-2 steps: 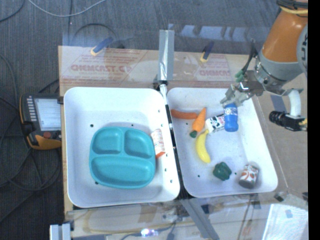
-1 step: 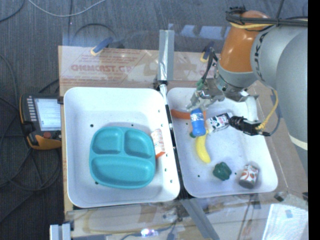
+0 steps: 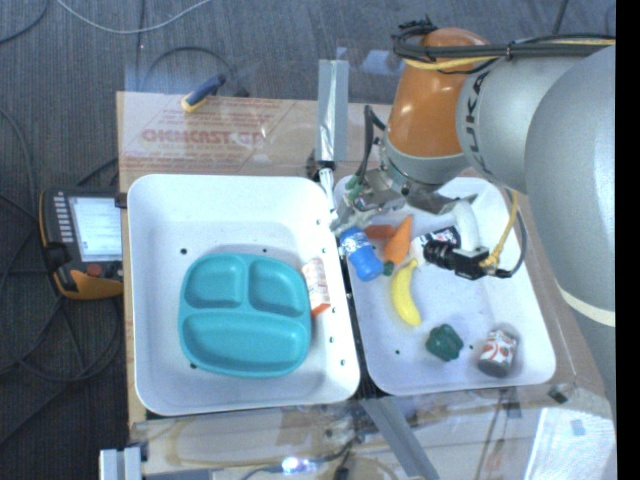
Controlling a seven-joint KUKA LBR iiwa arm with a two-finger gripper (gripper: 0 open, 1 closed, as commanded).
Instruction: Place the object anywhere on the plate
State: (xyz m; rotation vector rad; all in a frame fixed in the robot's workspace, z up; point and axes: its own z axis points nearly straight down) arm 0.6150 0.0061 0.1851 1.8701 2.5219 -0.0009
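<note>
We find two shallow white bins side by side on the bench. The left bin (image 3: pixel 150 268) holds a turquoise plate (image 3: pixel 243 313) with three compartments, lying flat near the bin's middle. Just beside the plate's right edge, a small white tube with an orange end (image 3: pixel 317 283) lies against the bin's right wall; it may touch the plate, but we cannot tell. The right bin (image 3: pixel 520 368) holds the loose items. At its upper left corner we note a blue bottle-like object (image 3: pixel 361 256), tilted, and just to its right an orange carrot-shaped piece (image 3: pixel 396 238); the two appear to touch. Below them lies a yellow banana (image 3: pixel 405 294), slightly curved and running roughly top to bottom. Near the bin's lower edge sit a dark green lump (image 3: pixel 444 342) and, to its right, a small can with red and white markings (image 3: pixel 497 351), standing apart from one another. The arm (image 3: pixel 440 98) reaches in from the right, its orange band above the wrist, and the gripper (image 3: pixel 368 200) sits low over the upper left corner of the right bin, directly above the blue object and the carrot piece. We cannot tell how the pincer stands, nor whether it grips anything. The plate itself carries nothing.
</note>
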